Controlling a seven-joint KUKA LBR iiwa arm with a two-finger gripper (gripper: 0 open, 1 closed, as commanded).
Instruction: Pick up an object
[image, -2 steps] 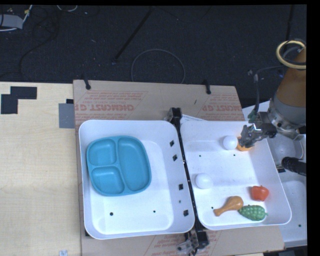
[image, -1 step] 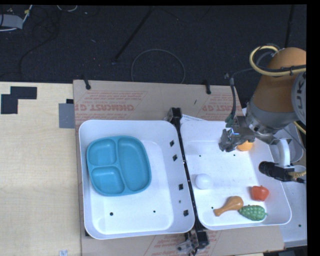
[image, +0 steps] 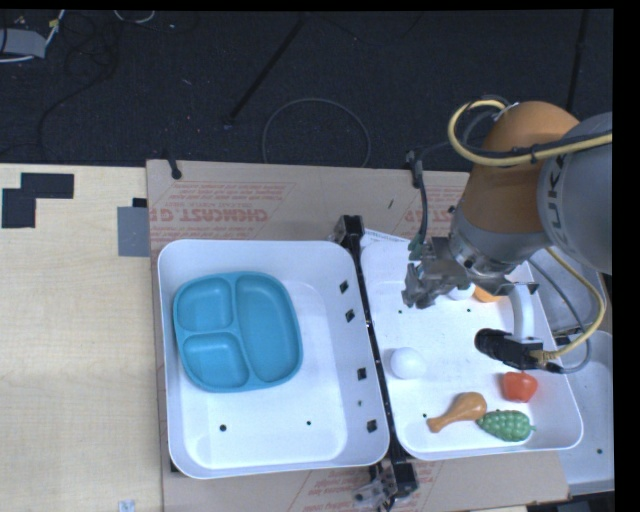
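My gripper (image: 422, 290) hangs over the far part of the right bin (image: 560, 440), near the divider between the bins. Just right of it an orange object (image: 487, 295) peeks out, partly hidden by the wrist. A white ball (image: 406, 363) lies below the gripper, apart from it. Along the bin's near side lie a tan drumstick (image: 459, 411), a green bumpy object (image: 505, 426) and a red object (image: 519, 386). I see nothing held by the gripper.
The left bin (image: 260, 450) holds a blue divided plate (image: 237, 331) in its left half. The bins meet at a black-clipped divider (image: 365, 330). The arm's orange band (image: 515, 170) looms over the right bin's far corner.
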